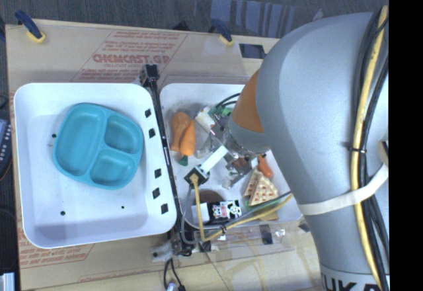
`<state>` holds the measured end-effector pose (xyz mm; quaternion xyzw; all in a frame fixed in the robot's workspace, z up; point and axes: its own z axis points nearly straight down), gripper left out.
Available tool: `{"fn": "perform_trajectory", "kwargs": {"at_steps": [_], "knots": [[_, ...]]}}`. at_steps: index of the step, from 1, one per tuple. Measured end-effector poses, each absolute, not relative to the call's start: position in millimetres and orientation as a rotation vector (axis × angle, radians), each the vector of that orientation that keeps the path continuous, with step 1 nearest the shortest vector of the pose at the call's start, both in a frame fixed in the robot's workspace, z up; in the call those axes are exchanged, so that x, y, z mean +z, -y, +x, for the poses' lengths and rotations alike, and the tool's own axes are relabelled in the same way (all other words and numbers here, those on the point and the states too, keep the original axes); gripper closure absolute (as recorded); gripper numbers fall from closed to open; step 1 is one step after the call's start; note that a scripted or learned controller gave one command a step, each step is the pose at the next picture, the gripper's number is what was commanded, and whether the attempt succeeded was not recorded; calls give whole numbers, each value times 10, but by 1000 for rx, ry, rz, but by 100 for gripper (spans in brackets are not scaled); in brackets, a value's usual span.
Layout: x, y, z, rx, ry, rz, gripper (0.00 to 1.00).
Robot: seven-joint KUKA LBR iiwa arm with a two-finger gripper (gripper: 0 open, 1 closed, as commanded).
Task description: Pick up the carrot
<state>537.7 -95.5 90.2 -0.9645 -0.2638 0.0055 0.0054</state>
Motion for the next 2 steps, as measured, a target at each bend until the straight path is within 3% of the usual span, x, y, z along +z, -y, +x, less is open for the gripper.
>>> {"fn": "perform_trajectory", "kwargs": {"at_steps": [1, 2], "knots": [[993, 940, 5372, 25, 840, -3006, 100], [992, 938, 5372, 26, 842, -3005, 0]]}}
